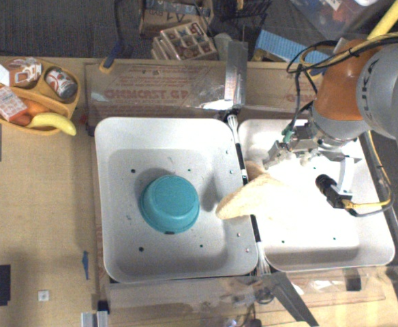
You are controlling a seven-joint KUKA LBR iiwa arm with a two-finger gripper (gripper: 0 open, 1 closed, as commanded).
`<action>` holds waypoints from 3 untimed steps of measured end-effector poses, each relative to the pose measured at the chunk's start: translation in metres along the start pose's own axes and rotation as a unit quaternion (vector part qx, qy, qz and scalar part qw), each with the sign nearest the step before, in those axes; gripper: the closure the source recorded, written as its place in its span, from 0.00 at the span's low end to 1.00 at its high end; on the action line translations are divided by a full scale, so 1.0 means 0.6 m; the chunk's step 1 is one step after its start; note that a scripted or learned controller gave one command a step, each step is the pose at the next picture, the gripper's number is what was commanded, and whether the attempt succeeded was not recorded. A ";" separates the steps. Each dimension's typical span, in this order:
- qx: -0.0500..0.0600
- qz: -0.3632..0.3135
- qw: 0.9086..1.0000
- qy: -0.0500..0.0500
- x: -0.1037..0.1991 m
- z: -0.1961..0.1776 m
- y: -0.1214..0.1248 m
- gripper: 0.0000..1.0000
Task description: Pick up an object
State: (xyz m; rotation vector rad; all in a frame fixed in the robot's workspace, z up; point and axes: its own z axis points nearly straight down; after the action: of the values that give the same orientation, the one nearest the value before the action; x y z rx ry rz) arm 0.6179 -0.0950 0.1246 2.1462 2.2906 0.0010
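Note:
A pale tan, wedge-shaped object lies across the divider between the two bins, its narrow end in the left bin and its wide end in the right bin. A teal bowl sits upside down in the middle of the left bin. My gripper hangs over the upper left part of the right bin, just above and right of the tan object's upper end. Whether it touches that object is unclear. The orange band and grey arm rise behind it to the right.
A black part with a yellow cable hangs off the wrist over the right bin. A cardboard strip runs behind the bins. At the far left a yellow tray holds a banana and toy food.

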 end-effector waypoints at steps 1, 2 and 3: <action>-0.001 0.003 1.000 -0.001 -0.158 -0.047 -0.007 0.00; 0.002 0.029 1.000 0.001 -0.004 -0.008 0.002 0.00; 0.000 0.036 0.999 0.000 -0.119 -0.127 -0.020 0.00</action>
State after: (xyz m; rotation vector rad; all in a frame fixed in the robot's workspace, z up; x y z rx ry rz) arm 0.6105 -0.1668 0.2008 2.2260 2.2127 0.0009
